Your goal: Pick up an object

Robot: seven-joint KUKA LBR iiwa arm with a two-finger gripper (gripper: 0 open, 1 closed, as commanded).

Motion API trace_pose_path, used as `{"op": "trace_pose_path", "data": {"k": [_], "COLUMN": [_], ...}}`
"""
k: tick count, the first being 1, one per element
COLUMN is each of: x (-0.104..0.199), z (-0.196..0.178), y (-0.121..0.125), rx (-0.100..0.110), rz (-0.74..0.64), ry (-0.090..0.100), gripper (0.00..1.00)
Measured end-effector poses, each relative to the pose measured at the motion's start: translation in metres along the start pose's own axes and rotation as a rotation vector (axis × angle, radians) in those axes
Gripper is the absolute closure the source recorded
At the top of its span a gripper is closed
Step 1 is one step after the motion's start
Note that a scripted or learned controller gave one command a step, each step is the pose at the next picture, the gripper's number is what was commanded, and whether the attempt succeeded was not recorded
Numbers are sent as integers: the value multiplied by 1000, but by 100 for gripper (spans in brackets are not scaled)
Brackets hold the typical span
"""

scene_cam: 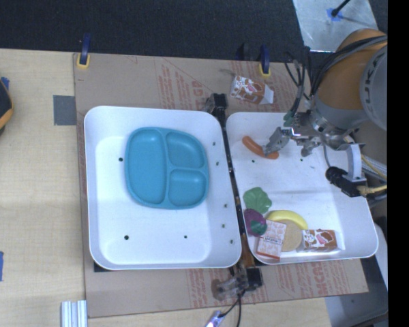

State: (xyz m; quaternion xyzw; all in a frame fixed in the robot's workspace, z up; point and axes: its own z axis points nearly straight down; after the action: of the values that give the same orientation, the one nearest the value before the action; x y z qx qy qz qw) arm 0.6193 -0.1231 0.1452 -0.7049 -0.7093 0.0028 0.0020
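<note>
Here, metal two-finger gripper [278, 140] sits low in the right shallow white bin [347, 213], fingers spread apart w/ nothing between; tip just beside small orange-red sausage-shaped toy [258, 148]; blue divided plastic plate [167, 167] in left bin.

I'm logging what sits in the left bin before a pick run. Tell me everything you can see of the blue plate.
The blue plate is a light turquoise divided dish with rounded corners, smooth and plastic-looking. Raised ridges split it into three compartments: one large on the left, two smaller on the right. It lies flat and upright on the floor of the left white bin, toward the bin's upper middle, apart from its walls. Nothing lies in it or touches it.
</note>
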Motion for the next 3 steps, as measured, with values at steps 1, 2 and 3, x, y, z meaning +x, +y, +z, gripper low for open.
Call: {"op": "trace_pose_path", "data": {"k": [1,2,3], "x": [11,-4,-18], "z": [54,53,53], "y": [37,37,37], "rx": [-2,-6,-7], "rz": [0,3,4], "ry": [-1,0,0], "gripper": [0,0,0]}}
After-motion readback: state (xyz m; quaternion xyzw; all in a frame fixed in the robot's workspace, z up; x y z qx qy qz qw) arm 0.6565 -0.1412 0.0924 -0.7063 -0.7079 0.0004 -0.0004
